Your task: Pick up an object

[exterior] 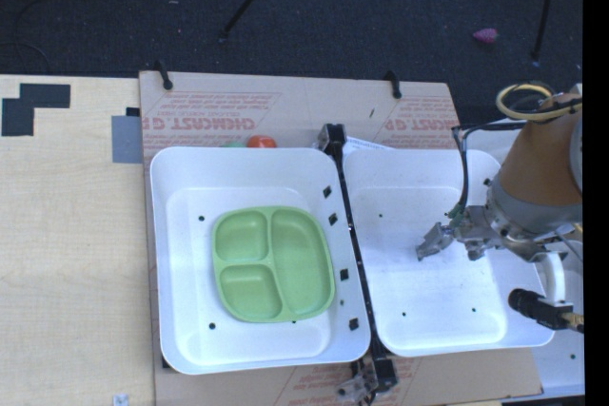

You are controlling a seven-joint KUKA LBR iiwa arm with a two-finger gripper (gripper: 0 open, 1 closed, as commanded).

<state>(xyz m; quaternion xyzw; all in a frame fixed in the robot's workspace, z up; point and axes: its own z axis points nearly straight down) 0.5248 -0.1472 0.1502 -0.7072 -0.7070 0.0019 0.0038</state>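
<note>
Green divided plate (273, 263), with three compartments, lies flat in the middle of the left bin (181, 204), turned a little so its long side runs at a slant to the bin walls; it is the one loose thing inside either bin, and nothing touches it. The right bin (419, 333) stands just beside the left one, the two joined along a dark strip with clips between them. The claw (440, 242) hangs over the right bin, near its middle and toward the right wall, well apart from the plate, with the grey arm and its orange band (539, 162) coming in behind it. Whether the claw is wide or narrow cannot be told at this size and angle; nothing can be seen in it. Both bins sit on a cardboard sheet (285, 109) on the pale wooden worktop (67, 252). A small orange-red thing (261, 143) peeks over the far rim of the left bin, outside it.
</note>
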